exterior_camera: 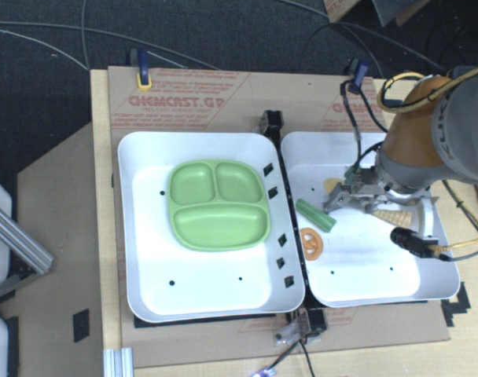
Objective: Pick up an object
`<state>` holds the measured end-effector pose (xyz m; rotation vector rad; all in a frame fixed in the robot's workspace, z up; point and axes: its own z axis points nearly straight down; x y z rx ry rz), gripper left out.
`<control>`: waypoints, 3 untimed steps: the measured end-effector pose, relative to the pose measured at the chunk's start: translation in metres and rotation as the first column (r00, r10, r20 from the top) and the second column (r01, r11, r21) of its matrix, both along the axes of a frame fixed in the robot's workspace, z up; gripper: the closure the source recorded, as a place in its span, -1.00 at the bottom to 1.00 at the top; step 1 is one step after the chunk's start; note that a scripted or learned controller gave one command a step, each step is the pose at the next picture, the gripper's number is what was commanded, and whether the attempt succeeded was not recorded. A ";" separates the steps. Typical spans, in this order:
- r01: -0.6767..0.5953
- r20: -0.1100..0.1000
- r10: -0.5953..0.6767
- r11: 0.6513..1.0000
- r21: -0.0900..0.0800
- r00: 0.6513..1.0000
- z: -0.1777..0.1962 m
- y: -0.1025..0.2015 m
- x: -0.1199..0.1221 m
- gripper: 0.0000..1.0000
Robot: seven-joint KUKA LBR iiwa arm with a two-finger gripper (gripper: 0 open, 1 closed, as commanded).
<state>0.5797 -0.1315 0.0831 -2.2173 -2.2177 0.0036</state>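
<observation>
The gripper [339, 200] hangs low over the right bin [365, 285]. The state of the jaws cannot be determined from this view. The green stick [314, 215] lies in the right bin, just beside the divider [290, 210] and immediately left of the gripper. Its long axis runs diagonally, upper-left to lower-right. The pretzel [311, 243] lies just below the green stick.

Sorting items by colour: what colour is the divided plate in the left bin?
Light green; the divided plate shows clearly in the camera view.
</observation>
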 end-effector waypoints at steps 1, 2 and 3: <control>0.001 0.005 -0.001 1.000 0.000 1.000 0.013 0.000 0.001 1.00; 0.000 0.013 0.000 1.000 -0.004 1.000 0.076 -0.004 -0.002 1.00; -0.001 0.011 0.001 1.000 -0.003 1.000 0.120 -0.001 -0.002 1.00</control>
